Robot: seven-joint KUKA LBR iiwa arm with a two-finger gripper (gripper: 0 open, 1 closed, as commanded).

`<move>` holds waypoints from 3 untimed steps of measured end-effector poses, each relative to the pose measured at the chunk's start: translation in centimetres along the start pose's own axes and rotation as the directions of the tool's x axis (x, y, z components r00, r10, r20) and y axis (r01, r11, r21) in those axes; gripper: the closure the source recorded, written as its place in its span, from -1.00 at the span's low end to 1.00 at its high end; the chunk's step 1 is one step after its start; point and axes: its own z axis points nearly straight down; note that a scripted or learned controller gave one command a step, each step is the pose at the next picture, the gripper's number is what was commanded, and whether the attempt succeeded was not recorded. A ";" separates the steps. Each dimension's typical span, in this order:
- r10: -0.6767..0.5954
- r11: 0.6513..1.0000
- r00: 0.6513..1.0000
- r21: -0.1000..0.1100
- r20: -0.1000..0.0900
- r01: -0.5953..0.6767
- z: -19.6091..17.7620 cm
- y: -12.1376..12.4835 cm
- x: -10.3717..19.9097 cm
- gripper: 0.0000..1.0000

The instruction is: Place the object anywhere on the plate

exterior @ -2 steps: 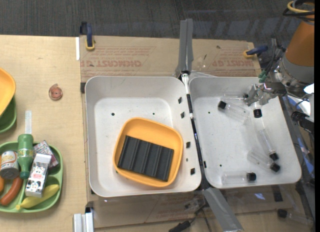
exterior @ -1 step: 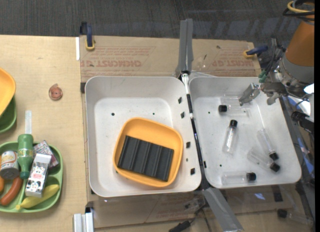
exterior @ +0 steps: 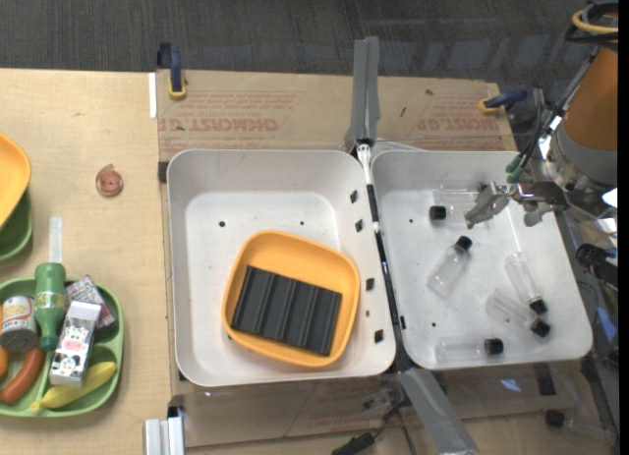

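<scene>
A: Where is the gripper [exterior: 506, 202] at this moment?

B: It hangs over the upper right part of the right bin [exterior: 413, 335], at the end of the grey arm [exterior: 595, 114] with the orange band. Two metal fingers point to the left and stand apart from each other, so I judge it is open. Nothing is between them.

A: And the things it must take?

B: They are small clear vials with black caps, scattered on the floor of that bin. One vial [exterior: 447, 268] lies tilted just below and left of the fingers. Another vial [exterior: 523, 281] lies further right, and more are near the lower rim. They are transparent, so the bodies are hard to see against the white; the caps show best.

A: How will such a vial behave in the fingers?

B: I think it is light and stiff, with a smooth round wall, so it can slip or roll away when it is touched. The best hold is probably across the middle of the body, with the fingers square to its long axis. It may also be fragile if it is glass; I cannot tell.

A: And the goal?

B: The orange plate [exterior: 241, 271] sits in the left bin [exterior: 197, 345], well apart from the vials. A dark ribbed block [exterior: 287, 311] already covers most of it.
</scene>
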 end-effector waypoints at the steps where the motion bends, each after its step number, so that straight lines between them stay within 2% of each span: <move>1: 0.138 0.990 0.990 0.002 0.000 -0.138 3.1 -2.5 5.0 -1.00; 2: 0.141 0.990 0.990 0.001 0.000 -0.141 5.9 -6.4 -0.6 -1.00; 3: 0.173 0.985 0.985 0.000 0.000 -0.173 5.3 -6.2 4.4 -1.00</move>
